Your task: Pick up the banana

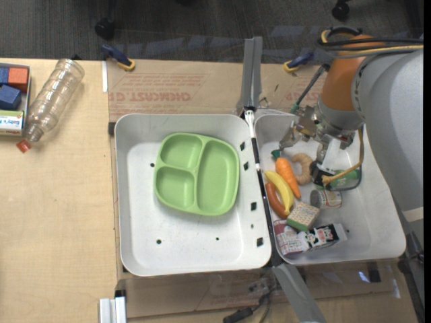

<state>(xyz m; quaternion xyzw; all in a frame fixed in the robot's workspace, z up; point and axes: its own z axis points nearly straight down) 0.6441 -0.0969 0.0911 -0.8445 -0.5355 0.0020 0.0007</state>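
Listing by size, we begin with the worktop (pixel 60 200), pale wood on the left with a brown cardboard sheet (pixel 175 89) under the bins. Next we record the arm (pixel 397 113), grey with an orange band, reaching in from the right over the right bin (pixel 377 244). The left bin (pixel 135 247) holds a green divided plate (pixel 198 173), lying flat near its middle. On the worktop well left of the bins we note a clear plastic bottle (pixel 52 98) lying on its side, with a box of blue and red blocks (pixel 13 96) just beside it at the edge.

Inside the right bin we count a cluster of small items along its left side. The banana (pixel 281 188) lies on a slant against the near-left wall, touching a carrot (pixel 287 170) on its upper right and a red sausage-shaped item (pixel 275 199) on its lower left. Below these we enter a small patterned box (pixel 303 215), a printed packet (pixel 291 242) and a black-and-white carton (pixel 326 234). A small tin (pixel 326 198) sits right of the banana.

The gripper (pixel 316 147) hangs over the far part of the right bin, apart from the banana; whether the jaws are open or closed we cannot tell.
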